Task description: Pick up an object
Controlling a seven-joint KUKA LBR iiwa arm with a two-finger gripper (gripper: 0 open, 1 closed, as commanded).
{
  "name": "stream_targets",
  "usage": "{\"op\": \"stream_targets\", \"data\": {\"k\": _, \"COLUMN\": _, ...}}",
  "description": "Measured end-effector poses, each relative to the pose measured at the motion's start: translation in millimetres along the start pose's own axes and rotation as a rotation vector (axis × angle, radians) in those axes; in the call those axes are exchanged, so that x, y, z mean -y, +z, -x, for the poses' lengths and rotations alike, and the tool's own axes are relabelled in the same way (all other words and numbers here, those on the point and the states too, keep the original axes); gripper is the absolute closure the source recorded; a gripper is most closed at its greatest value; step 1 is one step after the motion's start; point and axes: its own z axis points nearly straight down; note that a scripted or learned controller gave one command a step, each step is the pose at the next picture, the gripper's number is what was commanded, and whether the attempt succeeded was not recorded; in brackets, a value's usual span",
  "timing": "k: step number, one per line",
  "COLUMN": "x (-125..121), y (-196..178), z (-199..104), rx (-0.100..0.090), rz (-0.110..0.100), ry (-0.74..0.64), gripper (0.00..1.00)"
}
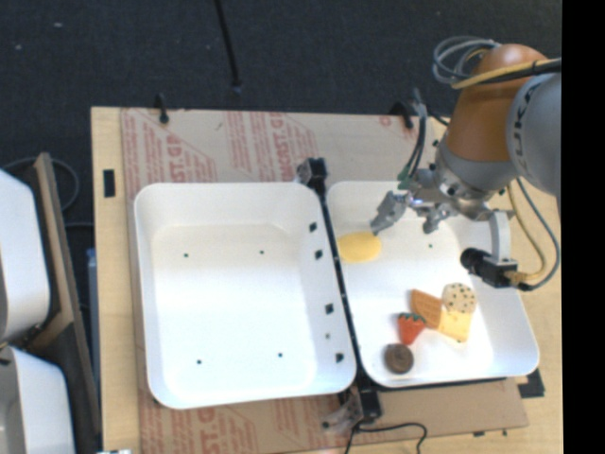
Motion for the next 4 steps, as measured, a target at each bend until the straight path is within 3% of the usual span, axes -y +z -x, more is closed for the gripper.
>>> {"op": "stream_targets", "data": {"k": 2, "x": -4, "y": 86, "z": 6, "rx": 0.0, "rz": -0.004, "ry": 0.0, "gripper": 0.0}}
{"op": "stream_targets", "data": {"k": 3, "x": -4, "y": 106, "z": 7, "rx": 0.0, "rz": -0.002, "ry": 0.0, "gripper": 0.0}}
{"op": "stream_targets", "data": {"k": 4, "x": -5, "y": 94, "z": 7, "rx": 0.0, "rz": 0.001, "ry": 0.001, "gripper": 1.0}}
